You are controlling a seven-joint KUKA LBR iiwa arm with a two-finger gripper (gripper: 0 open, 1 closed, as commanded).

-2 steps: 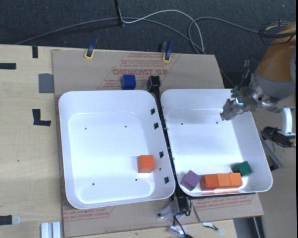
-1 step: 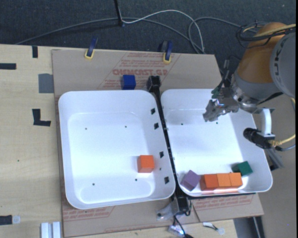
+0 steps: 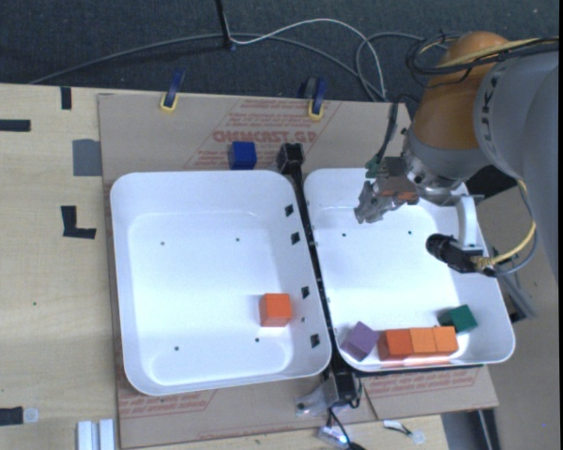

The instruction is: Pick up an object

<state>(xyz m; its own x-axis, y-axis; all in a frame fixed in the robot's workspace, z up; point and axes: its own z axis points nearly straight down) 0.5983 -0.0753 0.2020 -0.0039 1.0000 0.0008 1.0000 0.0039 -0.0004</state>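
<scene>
An orange cube (image 3: pixel 276 309) lies in the left bin (image 3: pixel 141 204), toward its near right part. In the right bin (image 3: pixel 357 184), along the near wall, sit a purple block (image 3: pixel 359 340), a long orange block (image 3: pixel 418 342) and a green block (image 3: pixel 461 319). My gripper (image 3: pixel 372 208) hangs over the far left part of the right bin, well away from all the blocks. Nothing shows between its fingers.
A blue cube (image 3: pixel 243 154) rests on the cardboard behind the left bin. Black clips (image 3: pixel 290 157) run along the seam between the two bins. Cables trail across the dark floor at the back. The arm's grey and orange body (image 3: pixel 469 101) fills the right side.
</scene>
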